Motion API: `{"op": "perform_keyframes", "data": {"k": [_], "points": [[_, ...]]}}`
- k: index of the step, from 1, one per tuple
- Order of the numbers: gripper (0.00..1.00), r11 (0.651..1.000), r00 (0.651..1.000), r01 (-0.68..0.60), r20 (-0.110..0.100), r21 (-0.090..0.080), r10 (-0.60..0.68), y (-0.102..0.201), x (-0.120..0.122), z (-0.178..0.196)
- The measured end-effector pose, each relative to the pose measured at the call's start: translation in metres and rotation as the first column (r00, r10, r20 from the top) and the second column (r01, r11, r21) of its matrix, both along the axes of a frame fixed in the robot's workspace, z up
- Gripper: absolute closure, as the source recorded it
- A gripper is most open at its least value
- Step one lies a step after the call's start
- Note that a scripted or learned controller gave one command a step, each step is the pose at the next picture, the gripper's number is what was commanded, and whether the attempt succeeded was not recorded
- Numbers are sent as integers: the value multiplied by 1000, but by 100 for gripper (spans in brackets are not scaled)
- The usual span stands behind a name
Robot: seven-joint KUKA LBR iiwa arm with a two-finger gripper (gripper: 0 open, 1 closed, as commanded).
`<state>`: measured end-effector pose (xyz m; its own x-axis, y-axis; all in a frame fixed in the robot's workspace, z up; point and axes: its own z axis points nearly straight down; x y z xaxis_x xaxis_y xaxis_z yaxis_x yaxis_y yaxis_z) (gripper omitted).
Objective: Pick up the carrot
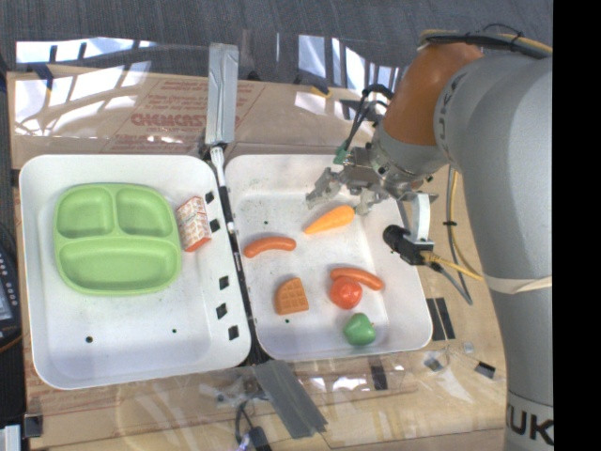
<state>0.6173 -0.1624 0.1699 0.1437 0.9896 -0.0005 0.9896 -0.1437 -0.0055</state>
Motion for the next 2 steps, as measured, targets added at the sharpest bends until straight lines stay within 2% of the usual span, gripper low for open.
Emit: {"op": "perform_keyframes", "data": {"k": [1,2], "points": [[0,1000,1000,14,3,-1,-14,-39,10,-78],[100,1000,1000,10,1,0,-10,-38,10,-69]]}}
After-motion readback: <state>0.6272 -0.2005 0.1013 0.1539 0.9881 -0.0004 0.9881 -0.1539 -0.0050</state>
